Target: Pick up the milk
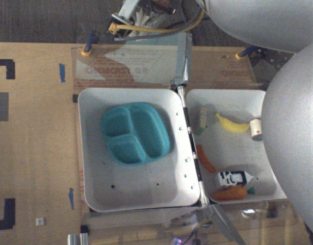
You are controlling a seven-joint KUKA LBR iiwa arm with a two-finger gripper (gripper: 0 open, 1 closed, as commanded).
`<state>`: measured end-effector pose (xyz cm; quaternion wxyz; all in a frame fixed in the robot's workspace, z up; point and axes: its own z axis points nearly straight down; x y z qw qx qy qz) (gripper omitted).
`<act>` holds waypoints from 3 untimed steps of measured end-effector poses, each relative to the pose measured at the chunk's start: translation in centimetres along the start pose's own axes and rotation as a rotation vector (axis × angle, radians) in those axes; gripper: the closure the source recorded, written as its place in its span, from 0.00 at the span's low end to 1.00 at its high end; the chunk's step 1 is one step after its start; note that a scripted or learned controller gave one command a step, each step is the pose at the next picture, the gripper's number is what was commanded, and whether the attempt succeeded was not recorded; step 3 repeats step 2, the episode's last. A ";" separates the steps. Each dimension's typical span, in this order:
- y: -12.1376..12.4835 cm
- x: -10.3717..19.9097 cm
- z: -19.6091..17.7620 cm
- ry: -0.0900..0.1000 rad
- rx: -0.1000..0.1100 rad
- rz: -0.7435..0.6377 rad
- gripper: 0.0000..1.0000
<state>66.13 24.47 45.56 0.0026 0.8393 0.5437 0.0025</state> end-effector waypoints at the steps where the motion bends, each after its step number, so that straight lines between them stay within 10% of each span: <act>1: -0.2 0.3 -1.1 0.001 -0.003 -0.007 1.00; 3: -0.5 0.6 -2.1 0.002 -0.005 -0.014 1.00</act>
